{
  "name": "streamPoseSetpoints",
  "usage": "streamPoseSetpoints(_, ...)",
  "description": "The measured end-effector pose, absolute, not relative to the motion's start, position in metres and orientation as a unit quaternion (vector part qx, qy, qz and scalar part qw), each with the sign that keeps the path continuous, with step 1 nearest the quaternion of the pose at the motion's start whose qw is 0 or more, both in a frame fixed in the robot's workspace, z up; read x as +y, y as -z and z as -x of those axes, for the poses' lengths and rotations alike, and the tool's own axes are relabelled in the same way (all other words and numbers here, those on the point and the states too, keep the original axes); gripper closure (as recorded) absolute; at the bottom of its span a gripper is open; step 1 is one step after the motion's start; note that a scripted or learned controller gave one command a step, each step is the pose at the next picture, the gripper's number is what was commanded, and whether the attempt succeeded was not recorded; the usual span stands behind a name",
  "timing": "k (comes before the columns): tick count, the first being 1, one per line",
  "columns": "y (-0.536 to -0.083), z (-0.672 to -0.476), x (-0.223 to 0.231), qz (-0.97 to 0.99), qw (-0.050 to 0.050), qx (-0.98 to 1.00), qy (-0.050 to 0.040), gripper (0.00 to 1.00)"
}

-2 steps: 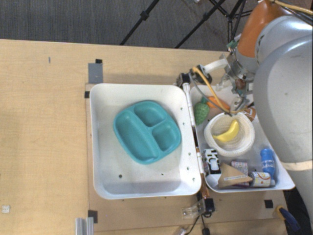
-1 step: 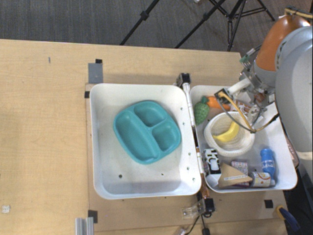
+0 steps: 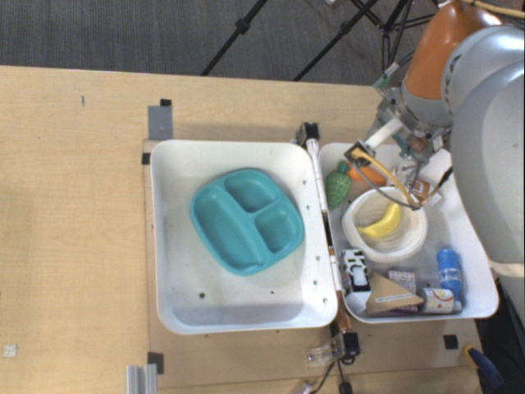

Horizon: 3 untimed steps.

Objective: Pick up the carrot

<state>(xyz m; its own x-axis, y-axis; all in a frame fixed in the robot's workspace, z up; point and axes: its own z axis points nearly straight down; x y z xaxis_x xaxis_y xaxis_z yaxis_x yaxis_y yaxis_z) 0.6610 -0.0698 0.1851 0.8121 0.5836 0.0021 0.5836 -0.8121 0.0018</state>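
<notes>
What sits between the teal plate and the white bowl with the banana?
In the camera view, the bins' adjoining rims separate the teal plate from the bowl. A green leafy thing lies just past them, beside the bowl.

Grey carpet (image 3: 123, 15) and black tripod legs (image 3: 246, 23) beyond wooden bench (image 3: 66, 220).

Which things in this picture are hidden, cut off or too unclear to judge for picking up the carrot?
- Carrot, camera view: only a short orange piece shows beside its green top; the gripper covers the rest.
- Gripper, camera view: the wrist and cables hide whether it is open or shut.
- Arm, camera view: cut off by the right edge.
- Small packages in the right bin: labels too small to read.
</notes>
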Motion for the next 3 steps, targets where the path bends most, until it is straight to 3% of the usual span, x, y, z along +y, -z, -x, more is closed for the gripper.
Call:
streamPoseSetpoints(1,-0.185,-0.649,-0.05,-0.995,0.0,0.102,-0.0021,0.0)
streamPoseSetpoints(2,-0.171,-0.638,-0.112,-0.994,0.0,0.111,-0.0006,0.0)
streamPoseSetpoints(3,-0.186,-0.664,-0.045,-0.993,-0.001,0.122,-0.0027,0.0)
